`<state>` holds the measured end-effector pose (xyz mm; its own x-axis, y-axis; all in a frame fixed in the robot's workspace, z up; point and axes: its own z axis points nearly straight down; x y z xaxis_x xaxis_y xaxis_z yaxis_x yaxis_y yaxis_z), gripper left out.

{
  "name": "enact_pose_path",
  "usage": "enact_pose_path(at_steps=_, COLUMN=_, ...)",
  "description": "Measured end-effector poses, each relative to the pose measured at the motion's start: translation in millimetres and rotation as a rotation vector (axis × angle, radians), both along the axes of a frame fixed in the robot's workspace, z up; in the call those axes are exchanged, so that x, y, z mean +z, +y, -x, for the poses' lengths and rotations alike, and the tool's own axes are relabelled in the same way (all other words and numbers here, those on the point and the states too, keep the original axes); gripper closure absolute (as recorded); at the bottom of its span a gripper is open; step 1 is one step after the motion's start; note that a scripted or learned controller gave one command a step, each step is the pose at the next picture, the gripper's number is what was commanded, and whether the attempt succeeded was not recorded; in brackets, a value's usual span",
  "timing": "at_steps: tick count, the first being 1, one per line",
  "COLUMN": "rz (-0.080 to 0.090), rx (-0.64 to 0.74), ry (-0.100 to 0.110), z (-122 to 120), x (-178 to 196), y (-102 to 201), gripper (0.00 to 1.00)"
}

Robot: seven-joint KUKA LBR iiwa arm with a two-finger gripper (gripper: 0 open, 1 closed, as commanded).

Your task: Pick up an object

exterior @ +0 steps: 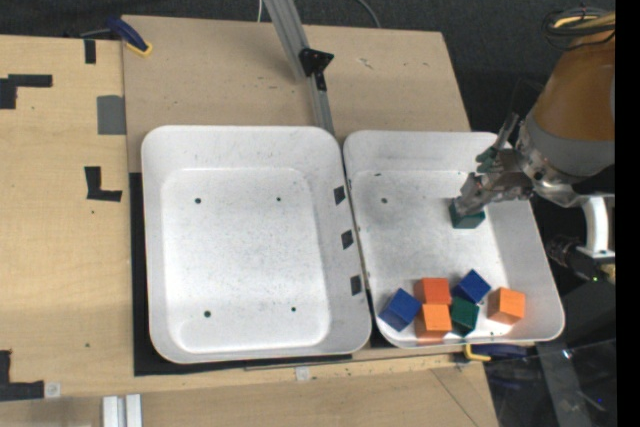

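Observation:
My gripper [470, 205] reaches in from the right over the upper right part of the right bin [420, 150]. A dark green block [466, 216] lies directly under its tip, touching it or nearly so. The tip hides the block's top, so I cannot make out whether the block is gripped. Along the bin's near wall lies a cluster of blocks: a blue one [400, 308], an orange one [433, 290], a second orange [435, 318], a green one [463, 315], another blue [473, 286] and a third orange [507, 304].
The left bin [160, 155] sits beside the right one with a raised rim between them. A slanted metal rail [285, 5] runs down from the top to the bins' far edge. The arm's orange band [585, 95] hangs over the right bin's right rim.

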<state>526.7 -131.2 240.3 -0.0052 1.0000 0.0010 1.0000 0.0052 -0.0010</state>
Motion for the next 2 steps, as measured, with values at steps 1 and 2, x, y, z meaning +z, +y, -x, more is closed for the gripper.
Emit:
enact_pose_path(at_steps=1, rz=-0.001, rx=0.002, ry=-0.001, z=-10, x=8, y=54, gripper=1.00)
enact_pose_path(at_steps=2, rz=-0.001, rx=0.003, ry=0.000, z=-15, x=14, y=113, gripper=1.00)
